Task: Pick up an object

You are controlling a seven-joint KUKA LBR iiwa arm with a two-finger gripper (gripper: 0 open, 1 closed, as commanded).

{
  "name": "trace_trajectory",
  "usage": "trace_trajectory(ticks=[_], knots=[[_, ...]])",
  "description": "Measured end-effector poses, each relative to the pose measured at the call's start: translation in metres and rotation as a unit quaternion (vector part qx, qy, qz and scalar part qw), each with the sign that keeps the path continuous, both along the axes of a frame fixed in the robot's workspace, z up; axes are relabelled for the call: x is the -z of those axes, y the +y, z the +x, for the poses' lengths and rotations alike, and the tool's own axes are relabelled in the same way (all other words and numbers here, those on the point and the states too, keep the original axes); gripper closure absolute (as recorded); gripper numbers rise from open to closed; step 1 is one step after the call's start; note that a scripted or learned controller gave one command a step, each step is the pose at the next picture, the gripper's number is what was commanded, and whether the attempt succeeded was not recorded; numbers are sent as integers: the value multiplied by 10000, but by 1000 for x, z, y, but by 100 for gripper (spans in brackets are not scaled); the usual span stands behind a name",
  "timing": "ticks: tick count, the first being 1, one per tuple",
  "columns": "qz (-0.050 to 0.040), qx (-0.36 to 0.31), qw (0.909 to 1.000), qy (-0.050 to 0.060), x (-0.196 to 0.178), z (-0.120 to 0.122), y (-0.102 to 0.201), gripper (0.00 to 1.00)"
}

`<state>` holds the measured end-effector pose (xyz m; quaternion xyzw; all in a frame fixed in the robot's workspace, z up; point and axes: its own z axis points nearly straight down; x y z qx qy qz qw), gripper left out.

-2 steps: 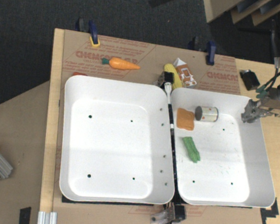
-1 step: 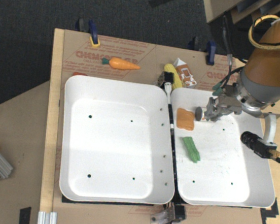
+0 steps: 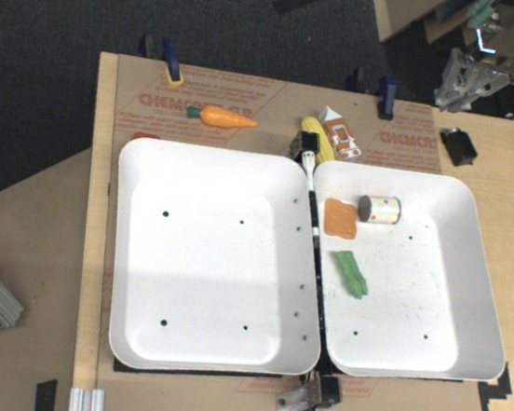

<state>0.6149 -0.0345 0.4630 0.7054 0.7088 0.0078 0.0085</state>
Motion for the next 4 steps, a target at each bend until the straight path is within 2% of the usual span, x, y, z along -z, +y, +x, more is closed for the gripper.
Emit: trace_trajectory(ticks=[1, 2, 3, 4], knots=[[-9, 17, 10000, 83, 0, -1, -1, 100], [20, -17, 10000, 54, -79, -63, 58, 100], [1, 10, 9998, 219, 101, -123, 92, 100], [28, -29, 10000, 79, 37, -136, 173, 100]])
